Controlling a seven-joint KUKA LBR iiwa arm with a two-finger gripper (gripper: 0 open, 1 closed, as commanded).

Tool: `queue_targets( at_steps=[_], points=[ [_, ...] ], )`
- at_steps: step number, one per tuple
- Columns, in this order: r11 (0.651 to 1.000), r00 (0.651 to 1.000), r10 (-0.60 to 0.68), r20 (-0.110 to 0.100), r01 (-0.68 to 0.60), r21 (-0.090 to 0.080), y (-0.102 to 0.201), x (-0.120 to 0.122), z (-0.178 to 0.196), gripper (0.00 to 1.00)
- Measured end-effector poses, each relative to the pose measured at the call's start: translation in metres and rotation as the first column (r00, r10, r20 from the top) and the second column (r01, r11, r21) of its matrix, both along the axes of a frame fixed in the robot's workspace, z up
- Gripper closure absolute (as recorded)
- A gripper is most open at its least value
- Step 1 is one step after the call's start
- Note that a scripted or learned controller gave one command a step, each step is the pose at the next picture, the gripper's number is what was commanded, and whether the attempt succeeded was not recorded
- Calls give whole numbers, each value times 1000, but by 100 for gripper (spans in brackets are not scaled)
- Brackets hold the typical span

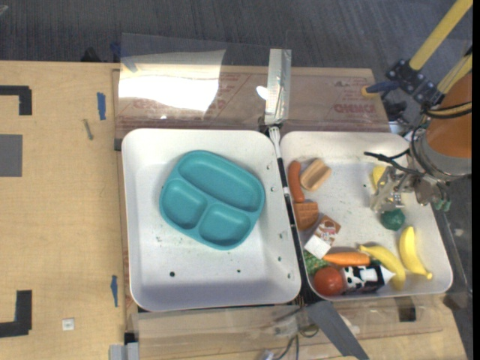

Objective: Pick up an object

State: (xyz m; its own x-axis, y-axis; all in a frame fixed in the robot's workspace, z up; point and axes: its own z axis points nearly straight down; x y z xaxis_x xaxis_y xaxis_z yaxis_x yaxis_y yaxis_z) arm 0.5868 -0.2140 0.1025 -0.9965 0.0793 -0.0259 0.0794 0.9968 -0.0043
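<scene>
Camera view showed the counter (52,201) carrying two shallow white bins, glossy and round-cornered: the left bin (150,276) held a teal divided plate (212,199) of smooth moulded plastic, the right bin (345,156) a heap of toy food. The grey arm (450,137) reached in from the right, and its pincer (391,195) hung low over the right bin, just above a small dark green rounded piece (392,219); whether it was released or clenched could not be told. That green piece looked the likeliest thing to take. To do it well, I judged the pincer should centre over it before closing, since a slick rounded shape would slip sideways. Nearby lay a curved yellow banana (411,252), a carrot (346,259), a red tomato (328,280) and a hot dog bun (315,174).
</scene>
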Motion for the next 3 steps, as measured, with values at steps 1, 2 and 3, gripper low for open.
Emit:
queue_targets(
  at_steps=[1, 2, 3],
  points=[
    [1000, 1000, 0, -2, 0, 1, 0, -1, -1, 0],
    [987, 987, -158, -15, 158, 7, 3, 2, -14, 0],
    [988, 988, -157, 1, 157, 4, 2, 6, 0, 100]
  ],
)
